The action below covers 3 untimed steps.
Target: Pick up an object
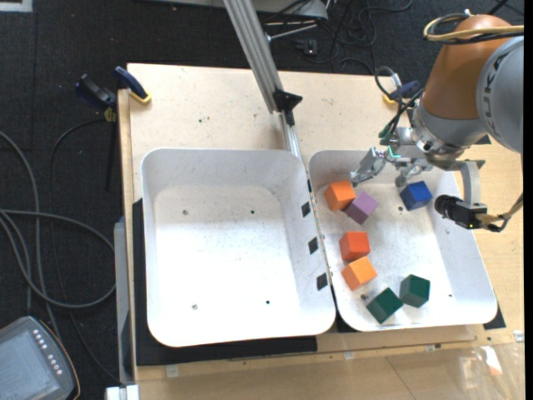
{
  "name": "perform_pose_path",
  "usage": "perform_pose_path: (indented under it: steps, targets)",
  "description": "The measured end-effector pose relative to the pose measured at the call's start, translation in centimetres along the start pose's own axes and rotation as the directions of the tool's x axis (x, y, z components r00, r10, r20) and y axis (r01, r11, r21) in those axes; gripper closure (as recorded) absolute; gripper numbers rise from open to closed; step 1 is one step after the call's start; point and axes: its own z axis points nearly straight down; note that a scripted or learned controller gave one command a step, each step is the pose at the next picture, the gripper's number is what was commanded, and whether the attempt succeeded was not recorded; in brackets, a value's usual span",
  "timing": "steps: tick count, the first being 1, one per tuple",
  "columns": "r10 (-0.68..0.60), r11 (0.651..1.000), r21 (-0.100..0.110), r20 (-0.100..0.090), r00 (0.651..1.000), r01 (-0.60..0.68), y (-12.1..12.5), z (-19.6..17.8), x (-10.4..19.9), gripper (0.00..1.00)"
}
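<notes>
Seven unlabelled blocks (359,208) (right bin (466,273))

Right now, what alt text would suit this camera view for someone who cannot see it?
A grey-and-orange robot arm's pincer hovers over the right bin, which holds seven small colored cubes; nearest it are a blue cube and a purple cube.

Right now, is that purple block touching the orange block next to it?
Touching. The camera view shows the purple block pressed against the lower right side of the orange block, with no white bin floor visible between them.
</notes>
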Motion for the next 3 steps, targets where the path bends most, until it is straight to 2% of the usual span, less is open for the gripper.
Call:
perform_pose_path:
  steps: [1,2,3]
  targets:
    - [0.0,1.0,0.004,0.0,1.0,0.0,0.7,4.7,0.0,0.0]
    - [0.003,1.0,-0.01,-0.004,1.0,-0.003,0.4,9.4,-0.5,0.0]
    - [-0.002,1.0,-0.018,-0.002,1.0,0.002,1.1,9.6,-0.5,0.0]
